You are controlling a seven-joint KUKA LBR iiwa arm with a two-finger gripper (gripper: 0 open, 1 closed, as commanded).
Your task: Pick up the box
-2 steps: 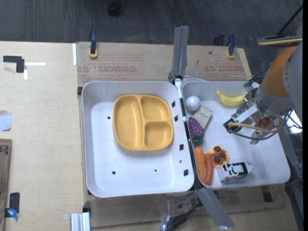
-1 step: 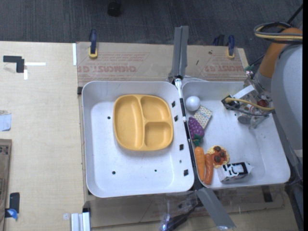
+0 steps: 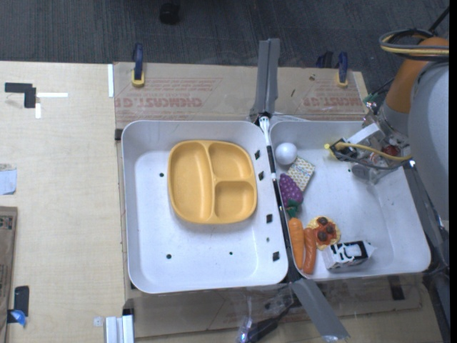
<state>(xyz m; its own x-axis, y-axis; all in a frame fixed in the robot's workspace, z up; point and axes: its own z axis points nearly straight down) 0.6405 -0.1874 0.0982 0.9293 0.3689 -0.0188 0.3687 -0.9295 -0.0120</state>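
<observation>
Over the right bin (image 3: 382, 213) the arm (image 3: 428, 98) hangs its tool (image 3: 368, 164), grip unreadable, box (image 3: 348, 254) well apart.

Arm (image 3: 437, 127): broad rounded casing, smooth, pale grey, matt; seen at right edge of right bin (image 3: 371, 213).
Orange band (image 3: 408, 77): glossy curved collar, just beyond right bin's far right corner; grey casing below it.
Cable (image 3: 400, 40): thin yellow loop, dark edging, circling top of band, farther from right bin.
Gripper (image 3: 373, 164): dull grey metal, angular, cluttered with small fittings; tiny red spot on body; sits over right bin's far right part. Finer detail too small to make out.
</observation>
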